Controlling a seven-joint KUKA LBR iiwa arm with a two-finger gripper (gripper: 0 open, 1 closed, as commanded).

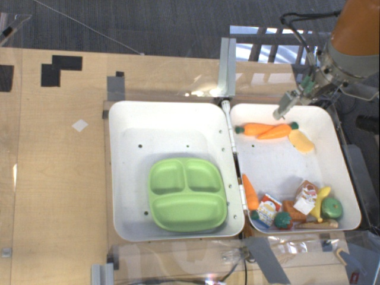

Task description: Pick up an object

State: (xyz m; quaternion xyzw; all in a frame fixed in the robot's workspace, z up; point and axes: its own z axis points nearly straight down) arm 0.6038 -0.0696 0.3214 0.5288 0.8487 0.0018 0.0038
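My gripper (284,110) hangs over the far edge of the right bin (338,153), just above and right of two orange carrots (266,130) lying side by side. A yellow lemon-like piece (301,141) lies right of the carrots. Nothing shows between the fingers. At the bin's near side lie another carrot (250,193), a small carton (268,209), a green round fruit (332,208), a yellow banana-like piece (321,197) and other small toys.
The left bin (127,129) bears a green divided plate (187,193) toward its near side. A metal frame (261,46) stands behind the bins. The arm's orange band (356,16) sits at the upper right.
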